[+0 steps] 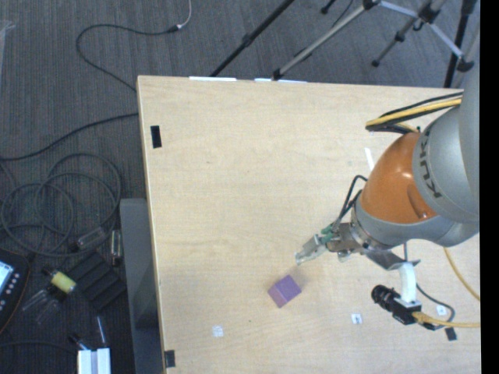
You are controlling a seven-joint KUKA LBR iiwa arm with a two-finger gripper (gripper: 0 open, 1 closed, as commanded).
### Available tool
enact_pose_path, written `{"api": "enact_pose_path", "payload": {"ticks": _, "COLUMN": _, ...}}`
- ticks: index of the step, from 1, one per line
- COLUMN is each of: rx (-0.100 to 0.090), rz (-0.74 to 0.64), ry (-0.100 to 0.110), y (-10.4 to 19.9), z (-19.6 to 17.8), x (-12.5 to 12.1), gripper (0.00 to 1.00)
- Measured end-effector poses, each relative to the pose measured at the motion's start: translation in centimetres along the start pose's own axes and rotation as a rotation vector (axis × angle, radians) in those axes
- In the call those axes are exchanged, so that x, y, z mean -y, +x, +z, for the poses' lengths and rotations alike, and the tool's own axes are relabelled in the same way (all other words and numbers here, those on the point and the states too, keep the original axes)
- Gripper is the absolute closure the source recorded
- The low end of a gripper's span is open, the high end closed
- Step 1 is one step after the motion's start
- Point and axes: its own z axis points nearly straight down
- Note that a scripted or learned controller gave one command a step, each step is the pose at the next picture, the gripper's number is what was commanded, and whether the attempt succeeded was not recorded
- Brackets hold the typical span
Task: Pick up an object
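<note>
A small purple block point(284, 291) lies on the pale wooden bench top point(234, 193), toward the front. My gripper point(309, 249) hangs a little above and to the right of the block, clear of it. Its fingers point left and down. The grey arm with its orange band point(398, 185) comes in from the right. Nothing shows between the fingers.
A black tape mark point(156, 136) sits near the bench's left edge. Small white marks point(217, 332) dot the front. Cables and tools point(62, 232) lie on the carpet to the left. Tripod legs point(374, 6) stand behind the bench.
</note>
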Motion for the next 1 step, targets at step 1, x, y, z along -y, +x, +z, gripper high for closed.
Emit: {"api": "enact_pose_path", "payload": {"ticks": 1, "rx": -0.001, "rz": 0.0, "ry": 0.003, "y": 0.07, "z": -0.78, "x": 0.04, "gripper": 1.0}}
